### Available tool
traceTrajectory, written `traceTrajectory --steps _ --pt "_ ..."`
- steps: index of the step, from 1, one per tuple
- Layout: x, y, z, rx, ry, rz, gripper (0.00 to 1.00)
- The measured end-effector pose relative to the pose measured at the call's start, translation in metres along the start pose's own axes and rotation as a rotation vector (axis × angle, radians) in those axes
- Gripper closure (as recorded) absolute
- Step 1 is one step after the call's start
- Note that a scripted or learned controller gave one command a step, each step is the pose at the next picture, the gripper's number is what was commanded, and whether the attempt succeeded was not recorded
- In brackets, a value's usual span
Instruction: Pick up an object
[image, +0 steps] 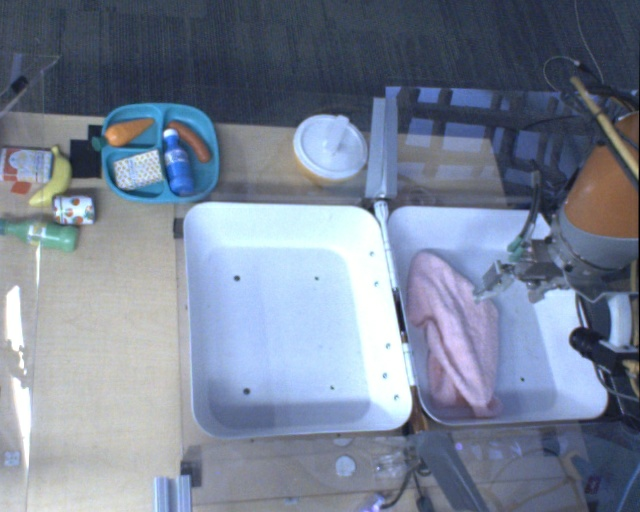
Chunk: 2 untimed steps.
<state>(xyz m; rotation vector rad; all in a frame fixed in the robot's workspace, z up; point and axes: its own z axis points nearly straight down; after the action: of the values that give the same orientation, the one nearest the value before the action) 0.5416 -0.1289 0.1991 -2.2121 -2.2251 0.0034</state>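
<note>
Pink cloth (455, 335) lies in the right bin (560, 400), soft & crumpled w/ folds (long shape, by the bin's left wall). Gripper (500, 280) hangs just above the cloth's top right edge; can't tell if its jaws are open or closed.

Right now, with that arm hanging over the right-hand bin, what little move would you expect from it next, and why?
Probably a short drop down and toward the left. The tool sits at the right edge of the crumpled pink cloth, the one thing lying in the right white bin, and nothing shows between its fingers yet.
</note>
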Motion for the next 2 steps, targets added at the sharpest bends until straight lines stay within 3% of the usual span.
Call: traceTrajectory --steps 1,2 --pt "0.016 -0.011 0.105 -0.009 -0.002 -0.105 0.00" --pt "0.001 0.068 0.110 -0.022 -0.006 -0.096 0.00"
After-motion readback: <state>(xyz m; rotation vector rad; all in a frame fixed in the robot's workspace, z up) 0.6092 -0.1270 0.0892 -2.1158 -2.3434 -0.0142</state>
